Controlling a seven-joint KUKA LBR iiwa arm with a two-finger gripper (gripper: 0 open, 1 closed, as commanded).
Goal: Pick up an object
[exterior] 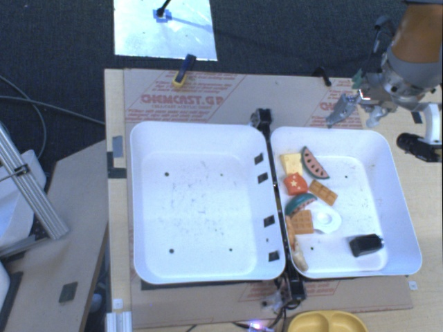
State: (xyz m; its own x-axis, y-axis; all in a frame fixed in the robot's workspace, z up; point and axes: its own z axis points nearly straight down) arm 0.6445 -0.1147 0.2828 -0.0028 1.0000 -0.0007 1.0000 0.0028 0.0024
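Observation:
The right bin [387, 185] holds several small toy pieces: a yellow block [291, 163], a watermelon slice [313, 162], a red piece [295, 183], an orange waffle [323, 192], a teal slice [300, 202], an orange cracker [301, 222], a white ring [327, 220] and a black object [365, 244]. My gripper [356, 113] hangs above the bin's far rim, beyond the pieces. It is open, with nothing between its two grey fingers [338, 111].
The left bin [138, 185] lies beside the right one, joined by a black divider [270, 185]. A foil sheet [165, 19] and a yellow-blue clamp [183, 71] sit behind. A yellow bowl [332, 321] is at the front edge, and a metal frame [28, 185] at the left.

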